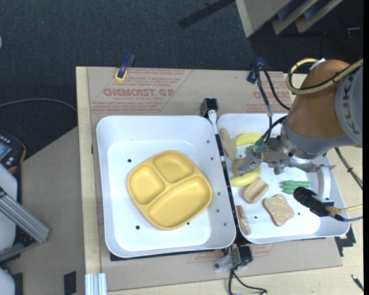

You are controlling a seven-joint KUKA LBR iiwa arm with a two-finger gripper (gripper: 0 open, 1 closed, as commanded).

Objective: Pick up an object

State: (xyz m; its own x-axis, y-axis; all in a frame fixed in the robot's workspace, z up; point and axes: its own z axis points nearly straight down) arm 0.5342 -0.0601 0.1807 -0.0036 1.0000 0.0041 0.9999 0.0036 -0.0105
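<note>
1. The gripper (249, 163) hangs low in the right bin (328, 229), over crowded food toys; whether it is spread or pressed together cannot be told.
2. Risk: the fingers could catch two pieces at once, or nudge the yellow banana (245, 179) aside.
3. The bread slice (279, 210) and green piece (295, 185) lie nearer, to the right; the yellow divided plate (169, 189) sits alone in the left bin (112, 138).

Floor: dark grey-blue carpet (52, 34) w/ a faint speckled weave, all round the bench.
Bench top: pale tan board (173, 86) w/ red printed lettering, lying flat.
Clamps: yellow-and-blue clip (123, 69) on board's far edge, left; blue clip (255, 70) on far edge, right.
Cable: thin grey cord (34, 103) curving over carpet, left side.
Top right: pale beige furniture piece (282, 14), partly cut off.
Bottom left: silver aluminium rail (23, 216), slanted.
Light: even, soft shadows.
</note>
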